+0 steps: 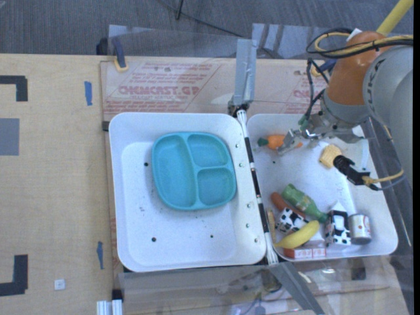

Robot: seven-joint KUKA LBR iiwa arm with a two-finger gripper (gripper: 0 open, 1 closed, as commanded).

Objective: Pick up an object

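Note:
My gripper (289, 141) is low over the far left part of the right bin (387, 241). It sits right beside a small orange carrot (273, 140) with a green top, at the carrot's right end. I cannot see whether the carrot is between the jaws. A yellow block (329, 155) lies just right of the gripper. Nearer the front lie a green bottle (304, 201), a banana (299, 234) and a silver can (359, 228).
The left bin (131, 235) holds a teal divided plate (194, 170). Two black-and-white cow-patterned toys (286, 220) (339, 229), a red piece (278, 200) and a red-and-white box (310, 252) crowd the right bin's front. The arm's grey and orange body (367, 71) hangs over the right bin's far right.

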